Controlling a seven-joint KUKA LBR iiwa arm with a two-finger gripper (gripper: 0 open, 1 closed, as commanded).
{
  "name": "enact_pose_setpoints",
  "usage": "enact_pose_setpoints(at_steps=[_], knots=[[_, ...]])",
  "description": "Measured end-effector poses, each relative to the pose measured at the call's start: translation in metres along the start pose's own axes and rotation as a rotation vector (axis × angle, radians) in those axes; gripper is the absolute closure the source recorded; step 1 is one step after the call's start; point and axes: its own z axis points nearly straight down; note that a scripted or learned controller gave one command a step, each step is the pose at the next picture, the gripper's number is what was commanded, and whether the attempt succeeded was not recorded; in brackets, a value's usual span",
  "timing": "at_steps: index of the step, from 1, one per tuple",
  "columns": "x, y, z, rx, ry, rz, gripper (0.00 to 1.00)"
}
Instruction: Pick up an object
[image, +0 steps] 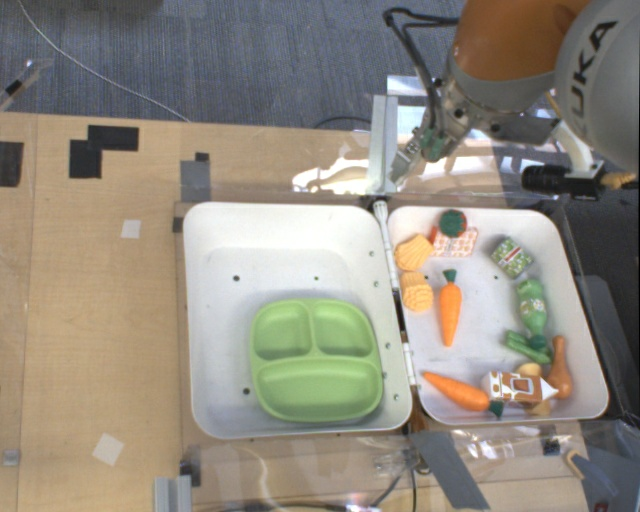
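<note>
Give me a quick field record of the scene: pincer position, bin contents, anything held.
pincer: raised behind the bins' back edge, near the divider
held: nothing seen in it
left bin: green divided plate
right bin: two carrots, upright one mid-bin, another by the front wall; corn pieces; small cartons and green toy foods

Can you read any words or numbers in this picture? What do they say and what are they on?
"KU", big dark letters cut off by the picture's edge, on the grey robot arm.
The green-and-white packet has printing, too small and blurred to read.
The red-and-white box has a pattern, no readable words.
The little carton shows a picture, its text too blurred to read.
No numbers can be read anywhere.
</note>
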Motion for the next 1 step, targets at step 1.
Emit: enact_pose_setpoints(at_steps=[1], knots=[[-0.0003,0.0027,-0.0128,-0.006,-0.006,-0.008,1.00]])
